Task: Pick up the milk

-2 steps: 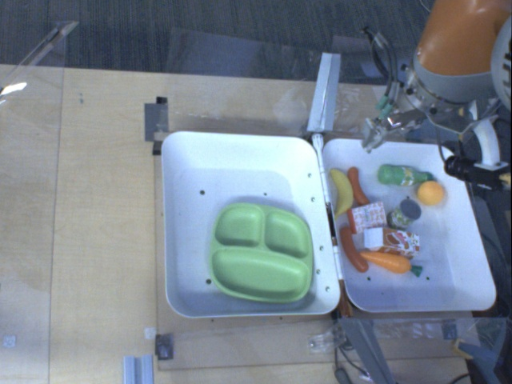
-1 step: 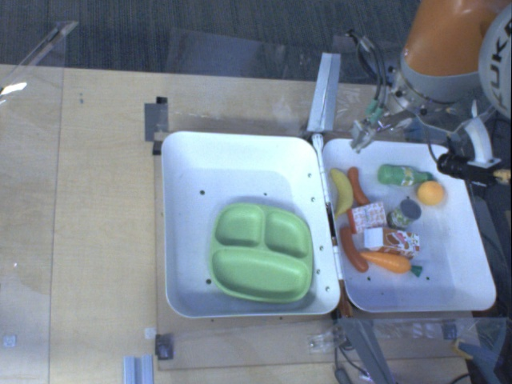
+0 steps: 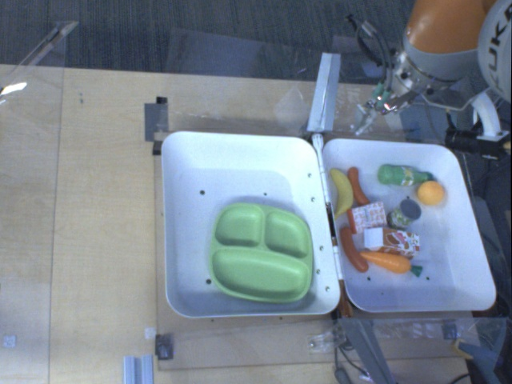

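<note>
my arm (image 3: 452, 14): orange band, grey below
bins (image 3: 184, 214): white
divided tray (image 3: 262, 252): light green
milk (image 3: 373, 238): white, red-patterned sides
bottle (image 3: 402, 175): green
fruit (image 3: 430, 193): orange
banana (image 3: 342, 192): yellow
sausages (image 3: 353, 251): red
counter (image 3: 80, 238): pale wood

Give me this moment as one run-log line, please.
gripper: above right bin's far edge | milk: in bin, untouched

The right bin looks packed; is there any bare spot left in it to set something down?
Yes: the right bin has bare floor along its right wall and front edge. Its left half is crowded: banana, sausages, milk, carrot.
</note>
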Action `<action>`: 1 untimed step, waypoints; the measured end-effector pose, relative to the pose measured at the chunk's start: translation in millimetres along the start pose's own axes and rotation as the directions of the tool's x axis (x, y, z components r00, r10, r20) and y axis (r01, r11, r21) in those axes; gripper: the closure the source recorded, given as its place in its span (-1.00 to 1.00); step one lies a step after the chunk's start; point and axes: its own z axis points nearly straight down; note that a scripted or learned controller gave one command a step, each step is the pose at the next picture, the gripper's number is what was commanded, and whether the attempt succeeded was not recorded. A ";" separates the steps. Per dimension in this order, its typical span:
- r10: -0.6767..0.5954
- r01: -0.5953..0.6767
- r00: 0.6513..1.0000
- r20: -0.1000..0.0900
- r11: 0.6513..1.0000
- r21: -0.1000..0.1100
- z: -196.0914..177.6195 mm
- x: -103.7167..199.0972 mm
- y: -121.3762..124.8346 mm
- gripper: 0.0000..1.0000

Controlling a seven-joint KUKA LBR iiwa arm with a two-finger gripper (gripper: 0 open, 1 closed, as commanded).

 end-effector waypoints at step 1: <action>0.005 -0.005 1.000 -0.001 1.000 0.000 -11.0 49.7 -31.9 1.00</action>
